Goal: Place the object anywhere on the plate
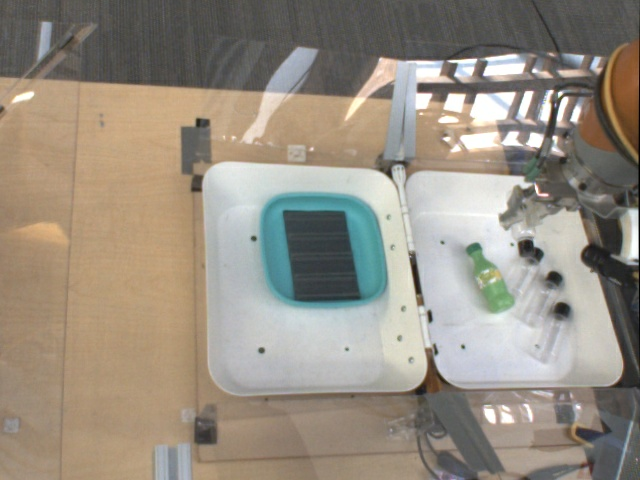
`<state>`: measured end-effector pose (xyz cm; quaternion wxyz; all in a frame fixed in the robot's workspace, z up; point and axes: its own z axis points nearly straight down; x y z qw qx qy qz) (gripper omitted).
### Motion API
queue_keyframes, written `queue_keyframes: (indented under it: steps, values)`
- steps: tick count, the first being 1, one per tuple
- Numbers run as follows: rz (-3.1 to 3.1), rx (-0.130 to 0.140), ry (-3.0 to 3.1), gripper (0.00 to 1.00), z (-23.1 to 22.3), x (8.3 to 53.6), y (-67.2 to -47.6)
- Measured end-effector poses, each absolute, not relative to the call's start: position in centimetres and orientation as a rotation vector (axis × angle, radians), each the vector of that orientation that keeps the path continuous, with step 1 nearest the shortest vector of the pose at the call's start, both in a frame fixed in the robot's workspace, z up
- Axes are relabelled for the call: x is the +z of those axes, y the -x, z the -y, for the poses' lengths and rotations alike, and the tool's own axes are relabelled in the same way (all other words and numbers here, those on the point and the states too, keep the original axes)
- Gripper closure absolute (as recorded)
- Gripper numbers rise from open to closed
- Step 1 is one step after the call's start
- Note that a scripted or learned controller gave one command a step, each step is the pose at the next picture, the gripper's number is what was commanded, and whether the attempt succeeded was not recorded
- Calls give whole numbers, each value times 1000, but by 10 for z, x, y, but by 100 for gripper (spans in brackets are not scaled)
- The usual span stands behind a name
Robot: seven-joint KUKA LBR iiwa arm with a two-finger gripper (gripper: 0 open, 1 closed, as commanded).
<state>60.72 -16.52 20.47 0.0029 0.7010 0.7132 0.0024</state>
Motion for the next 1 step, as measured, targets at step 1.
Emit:
queue_keyframes:
  steps: [1]
  values:
    - [-2236, 7, -2198, 0, 165, 205, -607]
